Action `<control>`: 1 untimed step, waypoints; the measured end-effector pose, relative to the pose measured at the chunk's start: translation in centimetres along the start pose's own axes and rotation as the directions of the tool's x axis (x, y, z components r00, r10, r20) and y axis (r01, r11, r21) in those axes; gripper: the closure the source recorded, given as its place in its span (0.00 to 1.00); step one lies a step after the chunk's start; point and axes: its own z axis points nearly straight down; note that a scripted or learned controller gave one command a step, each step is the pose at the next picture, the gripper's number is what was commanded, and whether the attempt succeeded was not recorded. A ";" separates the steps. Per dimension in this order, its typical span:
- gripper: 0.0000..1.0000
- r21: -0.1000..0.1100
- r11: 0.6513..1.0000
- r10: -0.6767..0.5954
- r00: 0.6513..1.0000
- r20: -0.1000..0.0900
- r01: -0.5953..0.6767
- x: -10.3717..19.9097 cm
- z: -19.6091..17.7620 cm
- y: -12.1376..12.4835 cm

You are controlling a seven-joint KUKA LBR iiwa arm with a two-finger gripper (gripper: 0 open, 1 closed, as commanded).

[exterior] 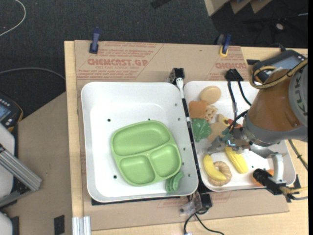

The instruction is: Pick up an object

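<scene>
Over the right bin (pixel 288 166), the tool (pixel 226 140) hangs low beside the corn (pixel 235 159) and banana (pixel 211 166). Whether it grips anything I cannot tell. A green plate (pixel 145 152) fills the left bin (pixel 93 131).

Two bins sit side by side on a bench. In the left bin (pixel 98 102), a divided plate (pixel 145 152) lies toward the near right, a small leafy piece (pixel 174 181) touching its near right corner. The right bin (pixel 193 89) holds a cluster: a round bun (pixel 211 93) at the far end, a flat slice (pixel 198 108) just before it, lettuce (pixel 200 128) nearer still, and a banana (pixel 212 166), a doughnut (pixel 221 171) and what may be corn (pixel 236 159) at the near end. The arm (pixel 276 111) hangs over that bin's right half.
</scene>
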 end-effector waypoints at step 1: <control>0.00 -0.017 1.000 0.001 1.000 0.005 -0.001 -1.6 3.5 -0.9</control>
